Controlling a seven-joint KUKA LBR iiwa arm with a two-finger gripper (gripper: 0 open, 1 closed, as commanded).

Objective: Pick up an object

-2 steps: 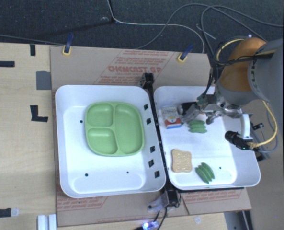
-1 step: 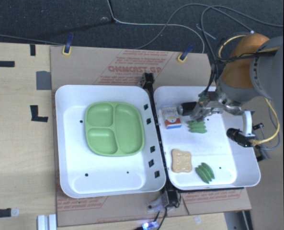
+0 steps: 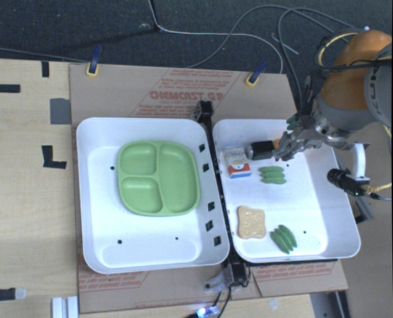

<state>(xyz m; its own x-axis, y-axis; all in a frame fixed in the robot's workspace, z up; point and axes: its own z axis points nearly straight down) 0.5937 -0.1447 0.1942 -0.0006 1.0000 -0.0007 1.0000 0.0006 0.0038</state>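
White bins: left (image 3: 97, 177) holds green plate (image 3: 159, 177); right (image 3: 329, 224) toast (image 3: 251, 222); tool (image 3: 283, 148) state unclear.

- The arm (image 3: 355, 78) is cut off at the frame's right edge.
- The small carton (image 3: 237, 162) has print too small to read.
- The table (image 3: 24, 177) runs off the left and bottom edges.
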